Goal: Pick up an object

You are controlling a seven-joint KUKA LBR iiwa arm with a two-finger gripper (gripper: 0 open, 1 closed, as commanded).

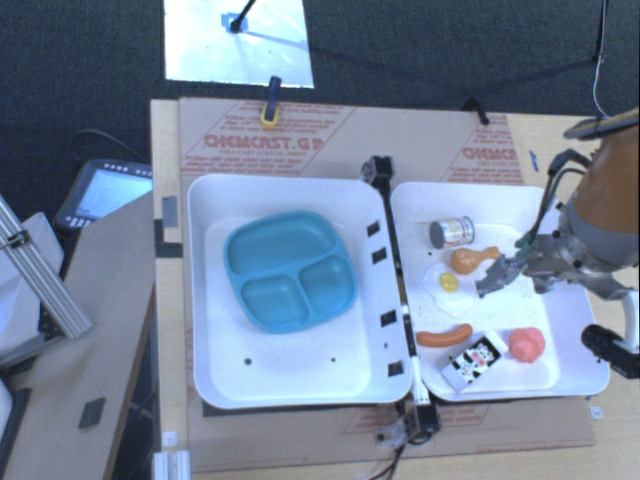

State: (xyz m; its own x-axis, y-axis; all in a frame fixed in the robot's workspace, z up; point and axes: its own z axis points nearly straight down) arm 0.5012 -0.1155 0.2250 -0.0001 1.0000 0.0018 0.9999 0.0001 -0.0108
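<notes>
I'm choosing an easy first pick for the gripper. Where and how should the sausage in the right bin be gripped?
I'd grip the sausage at its middle, coming straight down, fingers closing across its narrow width. It lies flat and long, running roughly left to right on the right bin floor, so the short axis suits a two-finger gripper. Bare floor shows on its far side, but the black-and-white box sits close to its near right end.

Bright even overhead light, soft focus, faint shadows
</notes>
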